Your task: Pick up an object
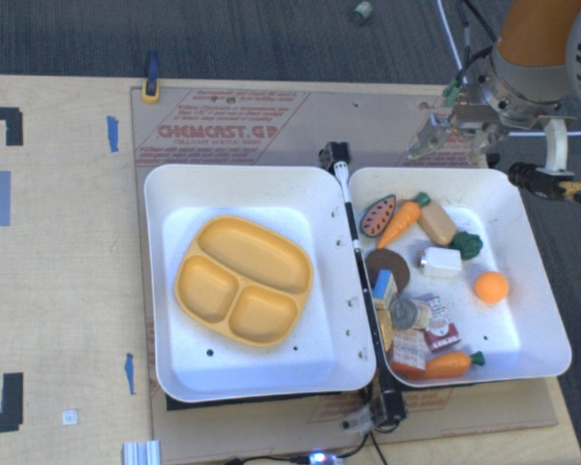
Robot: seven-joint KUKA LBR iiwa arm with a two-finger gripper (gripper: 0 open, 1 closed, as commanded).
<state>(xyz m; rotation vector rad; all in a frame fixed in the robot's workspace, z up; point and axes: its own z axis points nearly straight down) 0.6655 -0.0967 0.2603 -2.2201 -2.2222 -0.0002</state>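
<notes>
jaws [445, 136] hover above the right bin's [533, 342] far rim, grip state i cannot tell; toys like the orange ball [491, 287] lie loose for picking.

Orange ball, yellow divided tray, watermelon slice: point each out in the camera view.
orange ball [491, 287], camera view, centre of the ball.
yellow divided tray [244, 279], camera view, ridge between its compartments.
watermelon slice [377, 216], camera view, red face.

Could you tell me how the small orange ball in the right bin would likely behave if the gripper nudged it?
The small round orange ball looks smooth, so it would probably roll. It lies apart from the other toys on the right white bin, so little would stop it.
</notes>
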